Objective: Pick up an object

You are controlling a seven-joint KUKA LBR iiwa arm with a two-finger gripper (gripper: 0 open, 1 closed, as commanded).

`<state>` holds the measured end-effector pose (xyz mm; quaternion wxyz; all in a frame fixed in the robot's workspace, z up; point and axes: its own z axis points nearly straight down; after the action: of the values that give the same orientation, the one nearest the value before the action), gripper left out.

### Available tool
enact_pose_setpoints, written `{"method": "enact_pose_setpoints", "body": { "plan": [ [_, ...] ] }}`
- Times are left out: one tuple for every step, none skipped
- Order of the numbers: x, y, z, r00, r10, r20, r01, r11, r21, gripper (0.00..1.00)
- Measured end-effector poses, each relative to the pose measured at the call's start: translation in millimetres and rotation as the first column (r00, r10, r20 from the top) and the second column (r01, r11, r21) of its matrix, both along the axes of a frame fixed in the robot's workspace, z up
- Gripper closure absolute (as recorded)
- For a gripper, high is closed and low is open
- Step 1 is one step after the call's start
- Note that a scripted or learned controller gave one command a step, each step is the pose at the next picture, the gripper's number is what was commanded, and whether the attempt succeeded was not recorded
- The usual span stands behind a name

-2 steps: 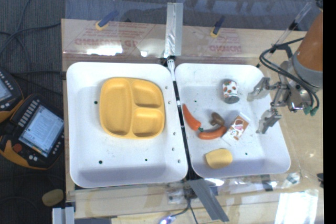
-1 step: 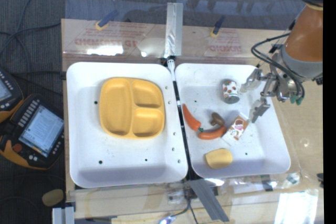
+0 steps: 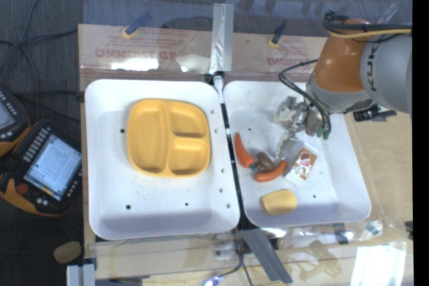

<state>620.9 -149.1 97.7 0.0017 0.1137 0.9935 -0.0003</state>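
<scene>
Camera view: our gripper [image 3: 289, 132] (can't tell finger state) hangs over the hot dog [image 3: 269, 173]; crowded carrot [image 3: 242, 150] could spoil our grab.

2 white bins [image 3: 100, 211] [image 3: 348, 204]. 1 yellow divided tray [image 3: 167, 137]. 2 orange-red sausages [image 3: 242, 150] [image 3: 269, 173]. 1 yellow block [image 3: 279, 201]. 1 small packet [image 3: 303, 164]. 1 dark brown lump [image 3: 264, 161]. 2 handheld pendants [image 3: 43, 167] [image 3: 8, 114].

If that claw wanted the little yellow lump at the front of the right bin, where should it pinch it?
Probably across the yellow lump's short width, coming straight down from above. It lies flat and apart from the sausages and the bin wall, so there is room for a finger on either long side.
</scene>
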Motion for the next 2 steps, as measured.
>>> {"method": "enact_pose_setpoints", "body": {
  "plan": [
    [34.9, -66.7, -9.0, 1.000, 0.014, 0.005, -0.014, 1.000, -0.005, 0.00],
    [40.9, -72.3, -7.6, 1.000, 0.019, -0.007, -0.019, 1.000, 0.000, 0.00]
  ]
}}
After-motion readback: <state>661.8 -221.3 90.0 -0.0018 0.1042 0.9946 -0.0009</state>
